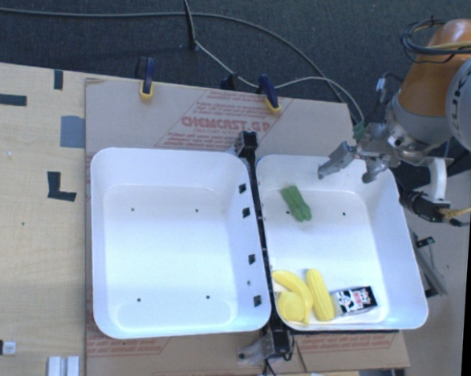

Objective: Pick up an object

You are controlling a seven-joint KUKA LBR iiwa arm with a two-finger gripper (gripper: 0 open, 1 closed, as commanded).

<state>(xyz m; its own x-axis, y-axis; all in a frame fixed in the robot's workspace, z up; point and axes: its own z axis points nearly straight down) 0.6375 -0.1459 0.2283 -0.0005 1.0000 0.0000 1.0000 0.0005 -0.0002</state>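
I have the gripper (351, 166) spread wide and holding nothing over the right bin's (401, 235) far rim, the green piece (296, 203) lying nearby below-left, and I worry a descent here strikes the rim or misses it.

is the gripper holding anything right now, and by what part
Nothing is held. The gripper hangs open over the right bin's far edge, with bare space between its fingers; the green toy lies apart in the bin.

Bright, even overhead light; soft shadows inside the white bins (105, 214); edges perhaps slightly blurred.
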